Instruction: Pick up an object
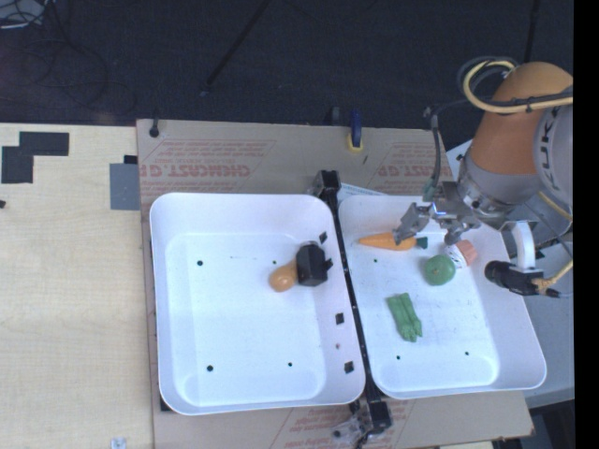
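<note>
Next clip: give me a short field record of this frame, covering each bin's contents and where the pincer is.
left bin: orange ball touching black object
right bin: carrot, green round object, green flat piece, pinkish item
pincer: above right bin's far edge, beside the carrot's thick end
hold: nothing seen between fingers

Both bins white: left bin point(178, 251), right bin point(510, 344). Left bin holds an orange-yellow rounded item point(282, 278) touching a black object point(313, 264). Right bin holds an orange carrot-shaped piece point(386, 242), a green round item point(438, 270), a green oblong item point(405, 316). Arm point(519, 138) grey with orange band. Board point(243, 162) under the bins is brown cardboard with red lettering. Bench point(65, 297) pale wood with black patches.
</note>
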Robot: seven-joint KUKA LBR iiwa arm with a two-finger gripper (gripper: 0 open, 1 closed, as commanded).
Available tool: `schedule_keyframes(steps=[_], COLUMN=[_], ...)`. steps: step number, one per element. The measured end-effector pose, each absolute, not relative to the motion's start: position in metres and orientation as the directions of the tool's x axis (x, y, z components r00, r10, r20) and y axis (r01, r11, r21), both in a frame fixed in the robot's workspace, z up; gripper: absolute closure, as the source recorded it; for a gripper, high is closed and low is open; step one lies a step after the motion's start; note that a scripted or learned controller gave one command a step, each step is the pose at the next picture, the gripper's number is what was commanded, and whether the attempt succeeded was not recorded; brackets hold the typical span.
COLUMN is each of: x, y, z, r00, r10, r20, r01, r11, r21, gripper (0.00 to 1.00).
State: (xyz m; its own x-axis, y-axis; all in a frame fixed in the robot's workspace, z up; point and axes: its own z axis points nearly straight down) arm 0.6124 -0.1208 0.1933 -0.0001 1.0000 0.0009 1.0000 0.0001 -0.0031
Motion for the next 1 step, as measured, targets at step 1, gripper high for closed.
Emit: schedule_keyframes(steps=[1], x=[0.5354], y=[-0.1847], z=[0.1765], r00=[0.006], r10=[1.000], r20=[0.001], r01=[1.000], r11=[-0.006], r21=[-0.009], gripper=[0.00])
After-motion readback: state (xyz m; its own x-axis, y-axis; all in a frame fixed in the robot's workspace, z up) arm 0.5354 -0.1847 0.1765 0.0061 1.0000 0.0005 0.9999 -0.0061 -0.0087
